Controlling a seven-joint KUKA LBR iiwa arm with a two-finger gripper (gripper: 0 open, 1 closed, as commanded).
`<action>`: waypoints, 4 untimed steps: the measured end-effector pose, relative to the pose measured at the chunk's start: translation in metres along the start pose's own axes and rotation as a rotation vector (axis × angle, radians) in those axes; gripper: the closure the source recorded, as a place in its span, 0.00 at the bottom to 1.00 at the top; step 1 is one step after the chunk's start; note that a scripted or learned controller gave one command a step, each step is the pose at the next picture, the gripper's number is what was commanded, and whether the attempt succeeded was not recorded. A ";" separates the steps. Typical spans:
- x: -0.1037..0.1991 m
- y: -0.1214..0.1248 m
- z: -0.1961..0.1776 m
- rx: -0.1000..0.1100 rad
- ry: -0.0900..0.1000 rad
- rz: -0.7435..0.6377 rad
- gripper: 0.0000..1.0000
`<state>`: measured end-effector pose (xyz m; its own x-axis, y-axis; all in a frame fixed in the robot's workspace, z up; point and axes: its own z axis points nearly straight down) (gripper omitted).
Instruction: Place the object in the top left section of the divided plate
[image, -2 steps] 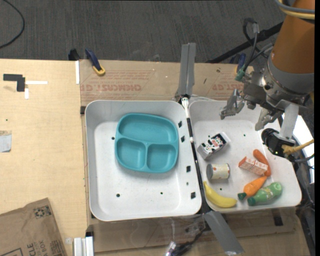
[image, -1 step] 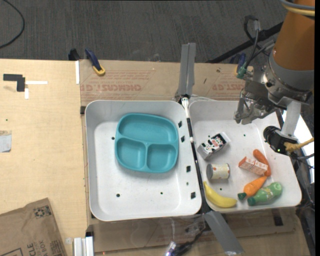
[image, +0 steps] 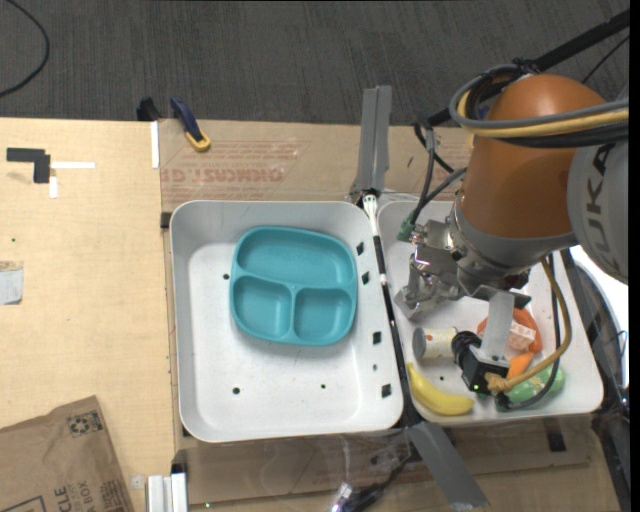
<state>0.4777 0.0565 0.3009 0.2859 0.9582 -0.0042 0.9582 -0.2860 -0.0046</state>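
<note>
Orange and round, the band above my wrist (image: 540, 150) looms closest to the lens, over the far part of the right bin.

Starting from the left, the desk (image: 80, 300) is plain cardboard, with a brown paper bag (image: 60, 455) at its near corner.

Next comes the left bin (image: 210, 350). It holds the teal divided plate (image: 293, 285), lying flat in the far half and closer to the bin's right wall than to its left. The plate's long axis runs left to right, slightly tilted. Its one wide section is on the far side and its two smaller sections are on the near side.

In the right bin (image: 520, 415), my claw (image: 422, 295) hangs low near the left wall. I cannot tell whether it is apart or together, or whether it touches anything.

- **White cylinder:** just nearer than the claw, a small white cylinder (image: 432, 342) lies on its side, long axis left to right.
- **Banana:** a banana (image: 438, 395) curves through the near left corner, running from far-left to near-right.
- **Further right:** an orange thing (image: 522, 330) and a green thing (image: 540, 388) lie partly hidden.

I cannot tell which of these is the object to place. All of them sit well apart from the plate.
</note>
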 end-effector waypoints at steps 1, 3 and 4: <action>-0.057 0.017 -0.140 -0.002 0.000 0.275 1.00; -0.112 0.033 -0.012 0.001 0.000 0.543 1.00; -0.112 0.034 -0.019 0.005 -0.004 0.543 1.00</action>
<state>0.4785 -0.0608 0.3205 0.7396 0.6729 -0.0110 0.6729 -0.7397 -0.0050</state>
